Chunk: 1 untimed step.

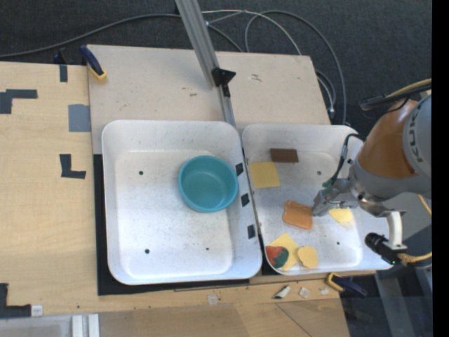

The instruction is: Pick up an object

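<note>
The right bin (330,135) holds several small items. An orange toast-like piece (297,215) lies near its middle. My gripper (324,203) is low in this bin, just right of that piece and left of a small yellow chunk (342,216). Whether it touches either one I cannot tell. A yellow square (265,175) and a brown block (284,155) lie farther back. A red, yellow and green item (282,252) and a yellow oval (307,257) rest at the front edge.
A teal bowl (208,182) stands in the left bin (133,209), toward its right side. A grey pole (203,41) slants down to the divide between the bins. Cables run behind the bench. The arm's orange band (389,142) hangs over the right bin's edge.
</note>
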{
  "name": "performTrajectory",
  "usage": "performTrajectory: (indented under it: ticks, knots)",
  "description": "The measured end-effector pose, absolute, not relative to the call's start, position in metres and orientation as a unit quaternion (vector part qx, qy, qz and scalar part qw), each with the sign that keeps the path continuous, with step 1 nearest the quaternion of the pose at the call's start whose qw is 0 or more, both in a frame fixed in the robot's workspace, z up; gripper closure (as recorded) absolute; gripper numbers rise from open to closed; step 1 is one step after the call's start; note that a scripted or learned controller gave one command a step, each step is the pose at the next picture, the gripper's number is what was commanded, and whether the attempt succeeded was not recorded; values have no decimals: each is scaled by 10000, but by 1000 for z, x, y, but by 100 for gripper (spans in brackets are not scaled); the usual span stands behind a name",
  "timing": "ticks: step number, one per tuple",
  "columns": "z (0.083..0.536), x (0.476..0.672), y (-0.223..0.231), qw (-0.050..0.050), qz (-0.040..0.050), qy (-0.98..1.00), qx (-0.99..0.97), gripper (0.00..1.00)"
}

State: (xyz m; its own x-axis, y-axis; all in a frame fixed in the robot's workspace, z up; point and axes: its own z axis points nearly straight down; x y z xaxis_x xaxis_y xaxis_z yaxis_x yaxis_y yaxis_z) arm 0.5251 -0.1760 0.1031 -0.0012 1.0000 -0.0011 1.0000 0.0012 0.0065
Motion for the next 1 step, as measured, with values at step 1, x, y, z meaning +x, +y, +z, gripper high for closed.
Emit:
performTrajectory:
  ticks: [1]
  knots:
    - [157, 534, -169, 15, 9, 7080, 7062, 100]
